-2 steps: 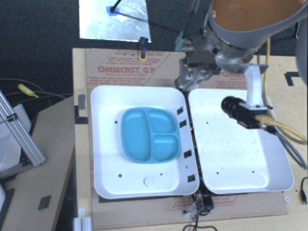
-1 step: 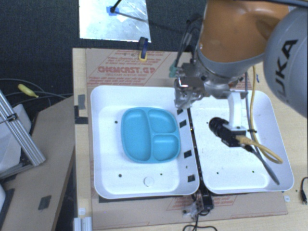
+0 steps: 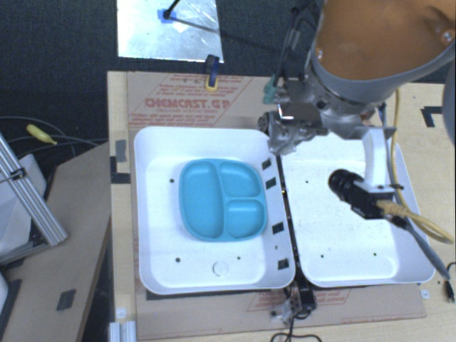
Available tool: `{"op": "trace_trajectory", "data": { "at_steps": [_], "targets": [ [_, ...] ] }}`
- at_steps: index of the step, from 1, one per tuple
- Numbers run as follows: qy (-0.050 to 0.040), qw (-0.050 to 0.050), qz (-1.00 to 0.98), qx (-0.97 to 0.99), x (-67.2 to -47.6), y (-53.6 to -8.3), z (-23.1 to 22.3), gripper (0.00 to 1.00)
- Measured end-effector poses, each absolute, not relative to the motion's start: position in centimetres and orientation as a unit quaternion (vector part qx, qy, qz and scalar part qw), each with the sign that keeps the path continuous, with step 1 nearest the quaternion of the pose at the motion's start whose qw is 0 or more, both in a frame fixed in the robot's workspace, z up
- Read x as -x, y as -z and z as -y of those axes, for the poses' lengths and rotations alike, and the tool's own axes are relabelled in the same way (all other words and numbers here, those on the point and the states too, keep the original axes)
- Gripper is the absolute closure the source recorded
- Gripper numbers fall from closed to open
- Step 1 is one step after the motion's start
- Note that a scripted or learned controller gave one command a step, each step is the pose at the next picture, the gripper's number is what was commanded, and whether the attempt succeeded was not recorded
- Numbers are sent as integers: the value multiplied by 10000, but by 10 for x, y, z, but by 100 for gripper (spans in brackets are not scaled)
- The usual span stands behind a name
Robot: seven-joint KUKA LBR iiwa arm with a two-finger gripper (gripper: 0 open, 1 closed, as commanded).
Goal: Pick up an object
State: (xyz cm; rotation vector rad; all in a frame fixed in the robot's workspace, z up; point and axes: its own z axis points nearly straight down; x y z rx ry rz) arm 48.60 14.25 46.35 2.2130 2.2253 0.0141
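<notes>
**A:** Where does the object lie?

**B:** A blue divided plate [image 3: 221, 199] rests flat in the left bin [image 3: 158, 248], near its middle. It has one long compartment on its left side and two smaller ones on its right.

**A:** Which way does it run?

**B:** It is a rounded rectangle, slightly wider than deep, turned a little clockwise against the bin's walls. The long compartment runs from the far side toward the near side.

**A:** And the arm?

**B:** The grey arm [image 3: 370, 41] with its orange band comes in from the upper right and fills that corner. Its wrist points down over the far end of the seam between the two bins, with the gripper [image 3: 283, 142] just above the left bin's far right corner. Whether the jaws are apart or together cannot be told; the wrist hides them. The gripper is well apart from the plate.

**A:** What else is around?

**B:** A black cylindrical fitting [image 3: 355, 192] on a white bracket hangs over the right bin [image 3: 356, 262], trailing yellow cable [image 3: 420, 223]. Black clips line the seam. Both bins sit on a brown cardboard sheet [image 3: 185, 98] on the counter [image 3: 78, 212]. A shiny foil square [image 3: 169, 20] lies beyond it.
</notes>
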Motion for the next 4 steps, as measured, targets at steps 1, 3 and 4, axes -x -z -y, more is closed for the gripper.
{"op": "trace_trajectory", "data": {
  "at_steps": [1, 3, 4],
  "targets": [
    [9, 0, -7057, -7085, -487, -413, -94, 100],
    [-30, 17, -7093, -7049, -487, -461, -121, 100],
    [-5, -3, -7098, -7044, -503, -443, -170, 100]
  ]
}}
